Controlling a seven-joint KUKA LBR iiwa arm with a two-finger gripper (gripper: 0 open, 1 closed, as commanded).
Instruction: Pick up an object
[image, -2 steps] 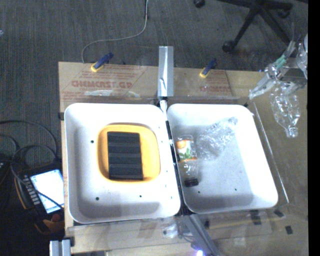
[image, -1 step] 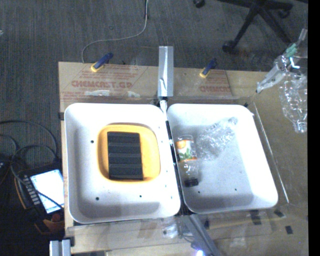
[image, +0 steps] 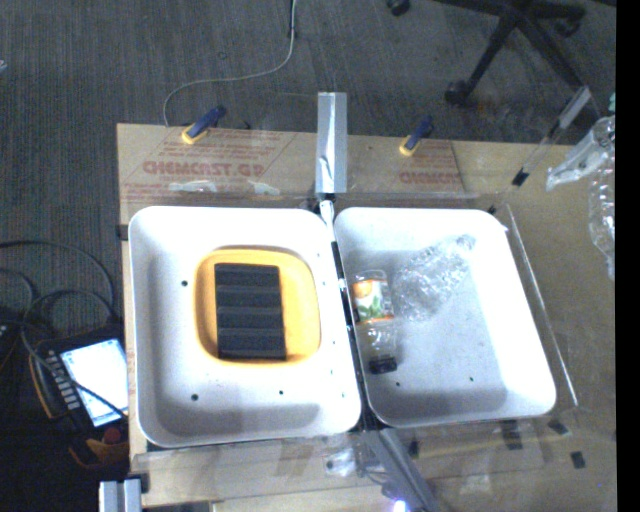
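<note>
In the left bin (image: 160, 330) lies a yellow rounded square block (image: 258, 306) with a black ridged pad on top. In the right bin (image: 480, 370), a small clear bottle with an orange and green label (image: 369, 300) lies against the left wall, and a black cap (image: 381, 365) lies just nearer the front. A crumpled clear plastic piece (image: 432, 276) lies to the right of the bottle, reaching toward the back of the bin.
A metal post (image: 330, 150) stands behind the seam between the bins. Two blue and yellow clamps (image: 203, 123) (image: 417, 133) hold the board at the back. A lit tablet (image: 92, 376) and cables lie on the floor at left. Clear plastic sheeting (image: 590, 160) hangs at the upper right.
</note>
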